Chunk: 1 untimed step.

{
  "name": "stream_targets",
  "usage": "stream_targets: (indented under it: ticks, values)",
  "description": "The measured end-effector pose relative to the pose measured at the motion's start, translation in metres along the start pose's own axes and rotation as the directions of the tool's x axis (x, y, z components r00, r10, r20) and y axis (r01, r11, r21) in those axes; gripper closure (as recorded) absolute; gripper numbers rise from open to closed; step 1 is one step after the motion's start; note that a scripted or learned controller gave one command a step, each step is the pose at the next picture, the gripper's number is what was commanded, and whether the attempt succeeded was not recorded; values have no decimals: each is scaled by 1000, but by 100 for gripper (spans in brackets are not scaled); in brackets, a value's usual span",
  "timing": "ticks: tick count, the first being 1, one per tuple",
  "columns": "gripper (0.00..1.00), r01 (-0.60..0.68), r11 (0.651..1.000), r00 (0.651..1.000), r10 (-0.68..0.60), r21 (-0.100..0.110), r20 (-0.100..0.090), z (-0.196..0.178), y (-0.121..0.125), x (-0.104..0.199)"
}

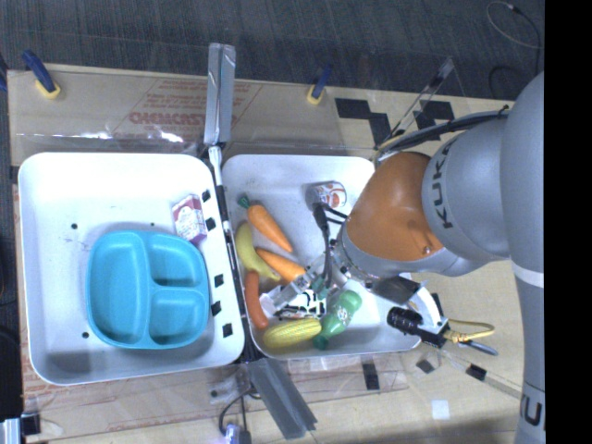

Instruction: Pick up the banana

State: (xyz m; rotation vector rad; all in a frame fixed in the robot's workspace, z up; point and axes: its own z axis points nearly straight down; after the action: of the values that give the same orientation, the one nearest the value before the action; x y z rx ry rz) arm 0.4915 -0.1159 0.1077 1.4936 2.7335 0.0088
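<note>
A yellow banana (244,251) lies along the left wall of the right bin (287,163), curving from top to bottom. A second yellow, banana-like piece (290,333) rests at that bin's front edge. My gripper (310,294) hangs low over the middle of the right bin, just right of the banana and above the yellow piece. It sits among the carrots and a green bottle (339,315). The orange wrist band and grey arm cover the bin's right half. No object can be made out in the gripper.
Three orange carrots (269,228) (280,265) (252,301) crowd around the banana. A small can (327,195) stands at the back of the right bin. The left bin (37,169) holds a blue divided plate (148,288) and a small packet (189,217).
</note>
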Motion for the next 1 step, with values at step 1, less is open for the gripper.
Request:
stream_targets:
  ticks: [1]
  values:
    - [0,163,987,986,-162,15,-24,-40,-28,-21]
